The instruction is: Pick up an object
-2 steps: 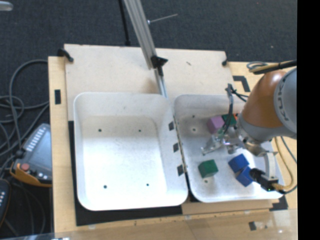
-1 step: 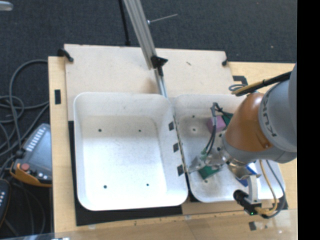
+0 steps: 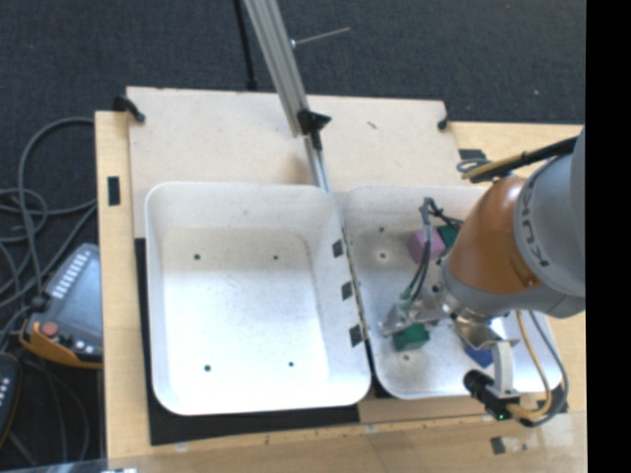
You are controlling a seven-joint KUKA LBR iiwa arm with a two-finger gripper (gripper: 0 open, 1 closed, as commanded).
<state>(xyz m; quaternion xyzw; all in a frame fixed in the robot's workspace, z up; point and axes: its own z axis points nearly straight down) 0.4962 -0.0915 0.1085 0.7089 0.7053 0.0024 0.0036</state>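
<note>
The arm's orange band (image 3: 490, 246) and grey wrist hang over the right bin (image 3: 380, 215). Below the wrist my gripper (image 3: 404, 321) sits low in that bin, right at a small green object (image 3: 411, 337) near the bin's front left. A pink-purple object (image 3: 427, 245) lies further back, partly hidden by the arm. A blue object (image 3: 479, 354) peeks out under the wrist at the front right.
The left bin (image 3: 246, 294) lies beside the right one, with the raised divider rims between them. A metal camera pole (image 3: 281, 57) rises from the back of the bench. Cables and a pendant lie off the bench to the left.
</note>
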